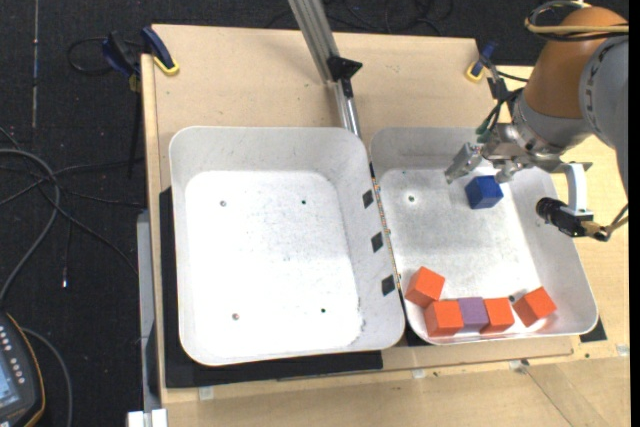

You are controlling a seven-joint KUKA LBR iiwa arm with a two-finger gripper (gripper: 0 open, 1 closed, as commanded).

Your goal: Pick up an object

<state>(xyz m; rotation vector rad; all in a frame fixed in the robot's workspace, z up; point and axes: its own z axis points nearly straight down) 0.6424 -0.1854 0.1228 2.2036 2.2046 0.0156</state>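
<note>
the gripper (482, 167) hangs over the far part of the right bin (560, 260), with a blue cube (484, 192) directly beneath its tip. whether the cube sits between the fingers or just below them is not clear from this angle, and i cannot tell how wide the jaws stand.

the blue cube lies apart from everything else, on open floor near the middle of the bin's far half. along the near wall sit four more blocks in a loose row: an orange cube (425, 285) tilted on its own, then an orange block (444, 317), a purple block (471, 314) and another orange block (497, 314) touching one another, and a last orange block (537, 305) towards the corner. the left bin (200, 155) holds nothing to go for.

the blue cube looks the sensible target (isolated, no neighbours to nudge). to do it well, the jaws should straddle two opposite flat faces, descend squarely, close fully before any lift, then rise straight up.
</note>
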